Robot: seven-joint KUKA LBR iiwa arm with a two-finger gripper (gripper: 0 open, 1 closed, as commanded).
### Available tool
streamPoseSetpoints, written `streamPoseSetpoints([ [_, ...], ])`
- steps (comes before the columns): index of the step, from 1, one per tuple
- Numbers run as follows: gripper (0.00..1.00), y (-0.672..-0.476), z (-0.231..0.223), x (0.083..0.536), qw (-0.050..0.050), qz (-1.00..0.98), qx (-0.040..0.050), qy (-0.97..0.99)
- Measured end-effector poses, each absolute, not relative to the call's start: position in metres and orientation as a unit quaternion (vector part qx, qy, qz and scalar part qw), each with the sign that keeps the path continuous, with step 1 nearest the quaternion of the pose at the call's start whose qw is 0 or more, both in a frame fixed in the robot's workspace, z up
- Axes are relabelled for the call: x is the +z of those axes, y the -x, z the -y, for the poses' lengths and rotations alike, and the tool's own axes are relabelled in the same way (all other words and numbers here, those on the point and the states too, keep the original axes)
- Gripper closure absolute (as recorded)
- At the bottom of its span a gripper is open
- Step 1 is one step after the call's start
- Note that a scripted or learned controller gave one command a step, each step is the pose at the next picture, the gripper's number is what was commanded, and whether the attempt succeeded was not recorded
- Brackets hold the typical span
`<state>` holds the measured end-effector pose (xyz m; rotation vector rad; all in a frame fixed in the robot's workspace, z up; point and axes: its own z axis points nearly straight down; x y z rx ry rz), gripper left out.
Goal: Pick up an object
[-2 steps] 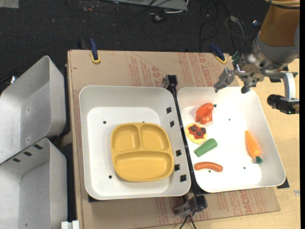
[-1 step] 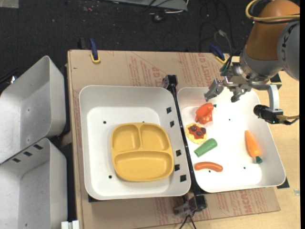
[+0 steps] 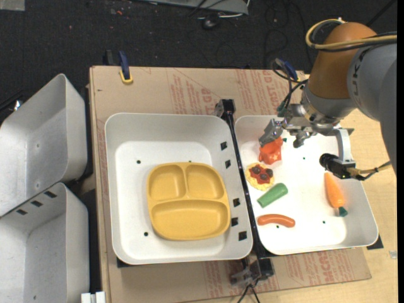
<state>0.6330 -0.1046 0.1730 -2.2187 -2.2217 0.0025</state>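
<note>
While gripper [image 3: 273, 137] clamps red toy [image 3: 271, 151] | L bin [image 3: 120, 131]: yellow tray [image 3: 187, 201] | R bin [image 3: 360, 229]: pizza [image 3: 259, 175], carrot [image 3: 334, 192], sausage [image 3: 276, 220]

Dark speckled floor [image 3: 57, 36] with black cables [image 3: 268, 40] behind the brown bench [image 3: 170, 90]

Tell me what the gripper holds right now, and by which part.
Cannot be told for sure: the gripper sits right at the top of the red-orange toy food piece in the right white bin, but a grasp isn't clear.
</note>
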Motion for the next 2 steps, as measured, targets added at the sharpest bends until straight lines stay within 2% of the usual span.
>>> streamPoseSetpoints([
  [1,0.00,-0.643,0.103,0.126,0.000,0.708,0.0003,0.706],
  [2,1.00,-0.643,0.103,0.136,-0.001,0.708,-0.0002,0.706],
])
